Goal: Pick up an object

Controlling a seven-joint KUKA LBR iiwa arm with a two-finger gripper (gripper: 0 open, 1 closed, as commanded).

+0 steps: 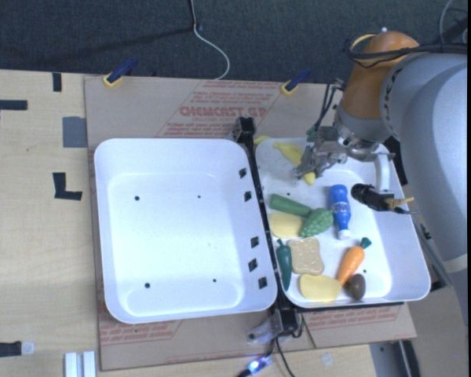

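My gripper (312,166) hangs low over the back of the right bin (404,250), under the orange wrist band. A small yellow piece (308,178) shows right at its tip, and a yellow banana-like piece (286,151) lies just left of it. Whether the gripper holds the yellow piece is hidden by the gripper body. In the same bin lie a blue bottle (340,204), a green cucumber (289,206), a bumpy green piece (317,223), a toast slice (304,255), a carrot (349,262) and a dark green pepper (284,264).
The left bin (173,226) sits beside the right one, with a black hinge strip (255,210) between them. A pale yellow lump (319,288) and a brown piece (355,287) lie at the right bin's front. A black part (369,195) juts out beside the bottle.
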